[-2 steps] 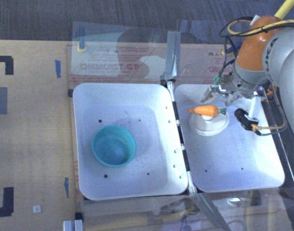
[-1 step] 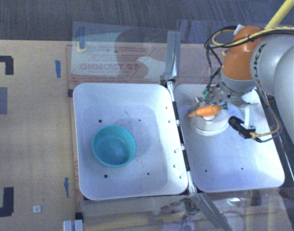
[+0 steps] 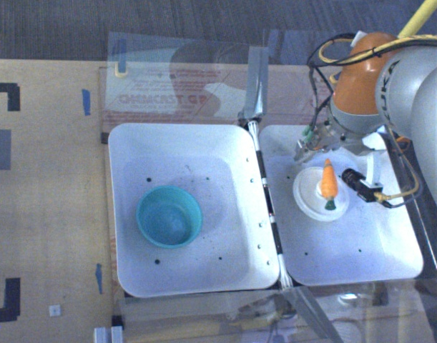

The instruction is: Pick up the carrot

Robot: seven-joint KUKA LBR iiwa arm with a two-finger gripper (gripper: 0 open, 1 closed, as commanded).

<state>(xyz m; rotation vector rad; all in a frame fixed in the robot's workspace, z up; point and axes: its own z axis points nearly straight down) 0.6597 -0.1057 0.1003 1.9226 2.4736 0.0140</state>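
Frankly, you could not tell from this view how the gripper (image 3: pixel 309 143) stood; it was a small metallic cluster at the wrist, hovering over the right bin (image 3: pixel 361 263), holding nothing visible. Just below and right of it, the carrot (image 3: pixel 327 181), smooth orange with a green tip, lay on a round white plate (image 3: pixel 307 195). Far to its left, a teal bowl (image 3: pixel 169 216) sat in the left bin (image 3: pixel 132 148).

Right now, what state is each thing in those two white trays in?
Carrot: lying on the small white plate, not held.
Plate: flat in the right tray.
Teal bowl: upright in the left tray, nothing visible inside.
Gripper: above the right tray, beside the plate.
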